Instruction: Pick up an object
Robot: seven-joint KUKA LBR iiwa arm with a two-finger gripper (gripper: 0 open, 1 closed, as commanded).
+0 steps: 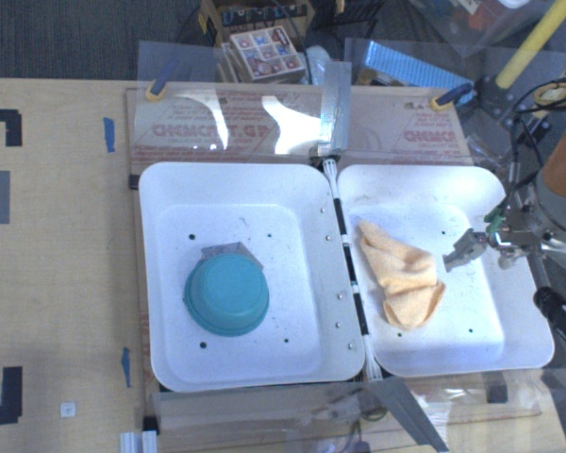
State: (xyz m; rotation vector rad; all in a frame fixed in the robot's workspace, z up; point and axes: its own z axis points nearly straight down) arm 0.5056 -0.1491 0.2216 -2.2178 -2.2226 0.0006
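Observation:
A crumpled tan cloth lies in the right bin, near its left wall. A teal bowl sits upside down in the left bin, partly covering a small grey flat piece. My gripper hangs over the right side of the right bin, just right of the cloth and apart from it. It is open, its fingers are spread and there is nothing between them.
A divider ridge separates the two bins. A clear panel stands along the back edge. Boxes and a game board lie beyond it. Cables and a yellow pole crowd the right rear. The wooden bench extends left.

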